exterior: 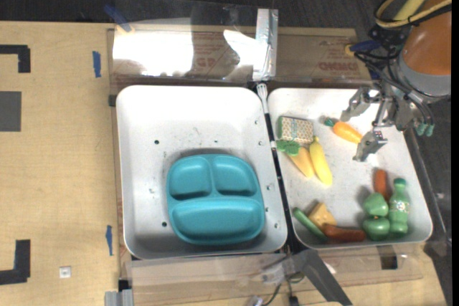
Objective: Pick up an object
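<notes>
- near edge of the right bin [423, 186]: green toy pepper [376, 215], small green bottle [399, 201] and brown sausage [343, 231] crowd together; light, hard plastic by the look, likely slippery and prone to roll.
- middle: 2 yellow corn pieces [315, 160] lie touching; long and stiff, best pinched across the narrow width.
- farther: orange carrot [347, 131] sits apart from the rest, just beside the gripper [367, 127], whose fingers are spread apart, holding nothing. it looks the easiest pick.
- smooth white floor, little friction; the sloped walls are near.
- left bin [136, 154] holds 1 teal tray [214, 198].
</notes>
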